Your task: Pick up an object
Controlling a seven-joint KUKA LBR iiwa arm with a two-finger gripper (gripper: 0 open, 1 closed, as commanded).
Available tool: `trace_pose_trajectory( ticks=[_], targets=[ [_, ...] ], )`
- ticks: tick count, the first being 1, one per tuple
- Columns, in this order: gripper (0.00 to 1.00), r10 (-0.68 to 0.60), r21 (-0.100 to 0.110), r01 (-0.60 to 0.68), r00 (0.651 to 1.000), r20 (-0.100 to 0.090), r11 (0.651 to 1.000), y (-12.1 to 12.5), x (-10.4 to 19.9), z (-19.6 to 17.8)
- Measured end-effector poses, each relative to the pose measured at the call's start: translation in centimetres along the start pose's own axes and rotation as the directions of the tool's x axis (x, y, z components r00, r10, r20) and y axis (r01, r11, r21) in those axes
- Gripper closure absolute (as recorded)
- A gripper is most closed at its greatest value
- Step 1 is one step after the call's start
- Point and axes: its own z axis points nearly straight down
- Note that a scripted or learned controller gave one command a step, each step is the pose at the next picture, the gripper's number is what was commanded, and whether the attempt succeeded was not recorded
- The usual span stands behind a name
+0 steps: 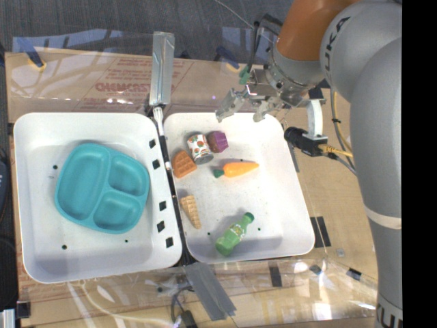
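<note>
My gripper point(242, 111) hangs over the far edge of the right bin point(290, 203), open, with nothing between its fingers. Below it in that bin lie a small can point(199, 147), a purple piece point(218, 141) and an orange waffle-like piece point(183, 164), close together. An orange carrot point(237, 169) lies near the bin's middle. Nearer the front are a cone-shaped piece point(191, 210) and a green bottle point(234, 234) on its side.
The left bin point(34, 238) holds a teal divided plate point(102, 186). A taped divider point(164, 176) runs between the two bins. The grey arm point(369, 80) fills the right side above the bench. Cables trail near the right bin's far corner.
</note>
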Motion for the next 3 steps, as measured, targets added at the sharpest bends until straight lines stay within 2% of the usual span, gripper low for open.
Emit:
trace_pose_trajectory(
  ticks=[1, 2, 3],
  targets=[
    [0.0, -0.144, -0.004, 0.144, 0.99, 0.001, 0.99, -6.8, -2.2, -1.6],
    [0.0, -0.398, 0.002, 0.398, 0.917, -0.003, 0.917, -9.6, -2.9, 13.4],
    [0.0, -0.832, -0.001, 0.832, 0.555, 0.003, 0.555, 1.4, -6.5, 17.3]
  ],
)
